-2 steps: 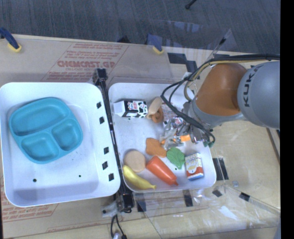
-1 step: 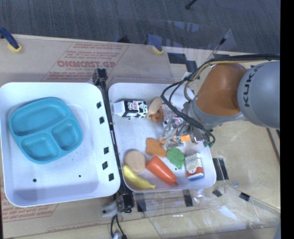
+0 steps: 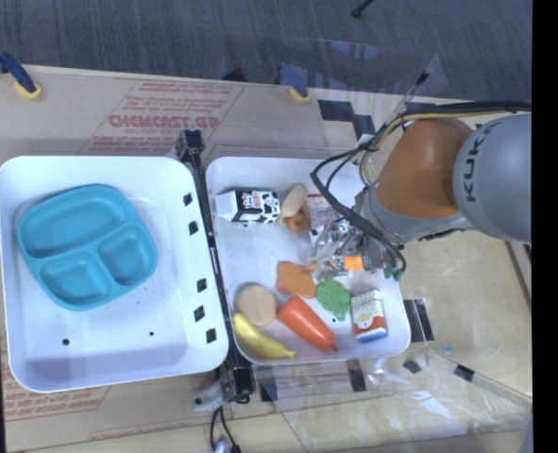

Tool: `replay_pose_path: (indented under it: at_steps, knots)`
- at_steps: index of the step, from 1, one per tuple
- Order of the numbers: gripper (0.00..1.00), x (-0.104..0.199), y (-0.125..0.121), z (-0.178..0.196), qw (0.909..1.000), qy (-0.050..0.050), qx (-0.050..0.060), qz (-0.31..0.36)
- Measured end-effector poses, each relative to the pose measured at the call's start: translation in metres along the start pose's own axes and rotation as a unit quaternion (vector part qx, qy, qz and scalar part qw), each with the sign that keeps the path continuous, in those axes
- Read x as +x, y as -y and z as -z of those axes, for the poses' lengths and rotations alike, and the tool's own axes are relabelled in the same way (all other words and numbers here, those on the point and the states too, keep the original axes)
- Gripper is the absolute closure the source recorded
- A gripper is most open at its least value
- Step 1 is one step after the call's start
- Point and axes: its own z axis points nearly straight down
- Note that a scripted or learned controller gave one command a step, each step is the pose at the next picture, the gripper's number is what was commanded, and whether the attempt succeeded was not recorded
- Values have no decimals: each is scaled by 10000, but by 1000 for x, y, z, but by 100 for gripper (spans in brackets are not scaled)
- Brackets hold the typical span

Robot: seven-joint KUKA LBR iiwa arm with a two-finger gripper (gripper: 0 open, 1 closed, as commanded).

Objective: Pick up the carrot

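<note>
While gripper [image 3: 333, 256] hovers, finger state unclear: shift toward carrot [image 3: 307, 322], align along its length, avoid banana [image 3: 260, 340].

- Overall light: even and fairly bright from overhead, as I read it; colours look natural.
- Shadows: soft and short, I note one under the blue tray [image 3: 85, 243] in the left bin [image 3: 14, 347].
- Glare: I see pale reflections on clear plastic sheeting [image 3: 430, 385] at lower right and upper right.
- Focus: slightly soft throughout; small print on the table [image 3: 118, 111] is fuzzy.
- Top carpet: darker.
</note>
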Motion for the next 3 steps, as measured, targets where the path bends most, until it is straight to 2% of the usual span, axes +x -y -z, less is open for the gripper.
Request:
replay_pose_path:
  at_steps: [1,2,3]
  knots:
    - [0,25,1,-6,9949,16,-5,-1010]
    - [100,23,0,5,9952,34,-4,-975]
    - [100,67,2,-8,9686,-16,-9,-2487]
